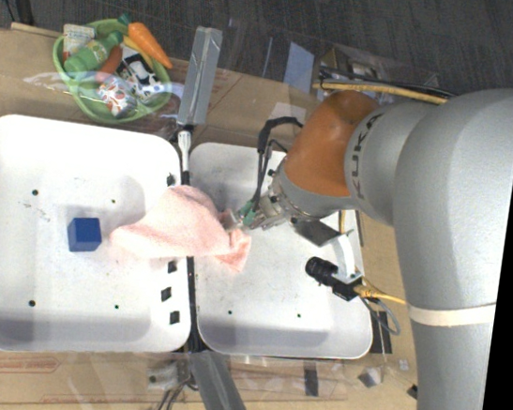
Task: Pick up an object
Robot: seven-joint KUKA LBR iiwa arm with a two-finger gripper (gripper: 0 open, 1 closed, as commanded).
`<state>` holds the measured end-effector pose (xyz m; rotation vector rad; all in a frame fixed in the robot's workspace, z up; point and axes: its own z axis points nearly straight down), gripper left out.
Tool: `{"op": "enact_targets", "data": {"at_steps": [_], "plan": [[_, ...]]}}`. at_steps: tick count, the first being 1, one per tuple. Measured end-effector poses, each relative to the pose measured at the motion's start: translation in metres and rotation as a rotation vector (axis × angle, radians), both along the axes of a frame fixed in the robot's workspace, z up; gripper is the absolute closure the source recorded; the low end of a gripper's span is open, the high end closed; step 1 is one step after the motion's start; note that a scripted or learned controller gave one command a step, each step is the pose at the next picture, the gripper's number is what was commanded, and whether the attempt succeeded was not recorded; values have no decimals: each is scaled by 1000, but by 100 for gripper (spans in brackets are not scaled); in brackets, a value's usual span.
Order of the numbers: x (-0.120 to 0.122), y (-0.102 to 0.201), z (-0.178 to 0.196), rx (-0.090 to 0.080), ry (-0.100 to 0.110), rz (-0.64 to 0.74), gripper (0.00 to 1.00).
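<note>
One cloth [182,229], pink, draped over wall between left bin [9,212] and right bin [267,333]; long axis left-right. Gripper [247,217] set at cloth's right end; jaw state cannot be told.

Green bowl [112,84] of clutter behind bins [5,240]

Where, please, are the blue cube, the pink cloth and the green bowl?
blue cube [85,233]: camera view, top face.
pink cloth [178,226]: camera view, middle of the fabric.
green bowl [95,108]: camera view, front rim.
</note>
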<state>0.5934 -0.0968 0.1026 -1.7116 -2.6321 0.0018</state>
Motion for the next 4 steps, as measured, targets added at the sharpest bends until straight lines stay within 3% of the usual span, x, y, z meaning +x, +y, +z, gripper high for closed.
{"op": "enact_targets", "data": {"at_steps": [1,2,3,4], "plan": [[0,0,0,-1,0,0,0],[-34,-61,5,1,5,-307,0],[-45,-13,-11,1,0,-120,0],[-19,-3,91,-1,-1,-277,0]]}}
